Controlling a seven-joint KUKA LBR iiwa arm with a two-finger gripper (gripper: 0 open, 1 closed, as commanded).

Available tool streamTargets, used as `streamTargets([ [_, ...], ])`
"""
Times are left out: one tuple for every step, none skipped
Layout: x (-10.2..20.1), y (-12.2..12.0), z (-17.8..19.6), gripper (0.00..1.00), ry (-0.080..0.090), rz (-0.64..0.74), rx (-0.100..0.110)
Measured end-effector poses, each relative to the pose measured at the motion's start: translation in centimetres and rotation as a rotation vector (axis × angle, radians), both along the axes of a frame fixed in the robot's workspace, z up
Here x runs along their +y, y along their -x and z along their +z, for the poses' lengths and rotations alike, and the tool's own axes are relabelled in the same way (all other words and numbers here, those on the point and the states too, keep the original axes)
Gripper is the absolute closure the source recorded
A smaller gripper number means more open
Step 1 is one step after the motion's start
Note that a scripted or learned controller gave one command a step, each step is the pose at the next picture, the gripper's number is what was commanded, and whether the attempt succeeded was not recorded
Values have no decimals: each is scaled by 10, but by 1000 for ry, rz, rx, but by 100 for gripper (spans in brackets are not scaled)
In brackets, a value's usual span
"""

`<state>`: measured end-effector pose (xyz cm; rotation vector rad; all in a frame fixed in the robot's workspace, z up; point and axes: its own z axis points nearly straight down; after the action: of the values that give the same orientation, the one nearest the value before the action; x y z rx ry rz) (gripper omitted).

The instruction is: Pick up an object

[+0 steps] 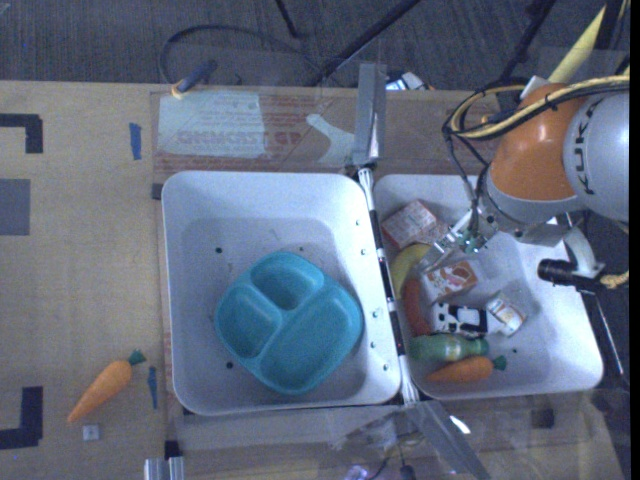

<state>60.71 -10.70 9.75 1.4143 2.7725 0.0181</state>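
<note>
Gripper [462, 240] low in right bin [560, 368], fingers hidden, grip state unclear, tip just above small carton [450, 278], banana [406, 264], snack pack [413, 222], green bottle [446, 348], carrot [462, 370] nearby, teal divided plate [288, 320] in left bin [200, 208]

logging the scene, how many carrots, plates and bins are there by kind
carrots: 2, one in the right bin, one on the bench
divided teal plates: 1
white bins: 2, left, right
total: 5
</note>
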Motion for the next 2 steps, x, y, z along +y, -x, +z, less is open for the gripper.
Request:
streamTargets([
  [-2,1,11,100,1,-3,2],
  [64,-38,143,100,-3,-15,29],
])
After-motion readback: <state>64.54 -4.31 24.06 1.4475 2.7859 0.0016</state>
